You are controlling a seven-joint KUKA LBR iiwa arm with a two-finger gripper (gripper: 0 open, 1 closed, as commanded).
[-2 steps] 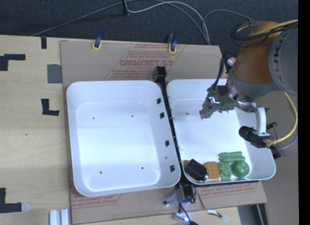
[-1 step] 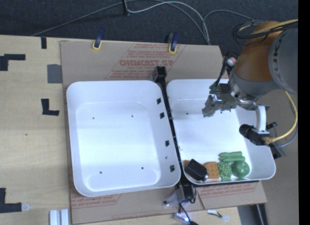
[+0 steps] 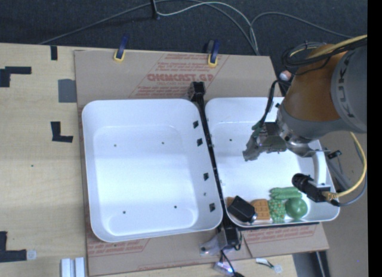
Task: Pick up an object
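White plastic makes up the two bins, the left bin [image 3: 143,168] and the right bin [image 3: 239,120], which sit side by side on a cardboard sheet [image 3: 173,76] held by two blue-and-yellow clamps [image 3: 121,49]. Four small objects lie in a row along the near wall of the right bin: one black object [image 3: 242,209] with its long axis slanting from upper left to lower right, one orange block [image 3: 260,208], one green studded piece [image 3: 277,209] and one green rounded piece [image 3: 296,208] (a further green bit sits just above them, hard to separate). The row itself runs left to right. The gripper [image 3: 255,149] hangs over the middle of the right bin, well apart from the row; its opening cannot be made out, and nothing is visible in it.
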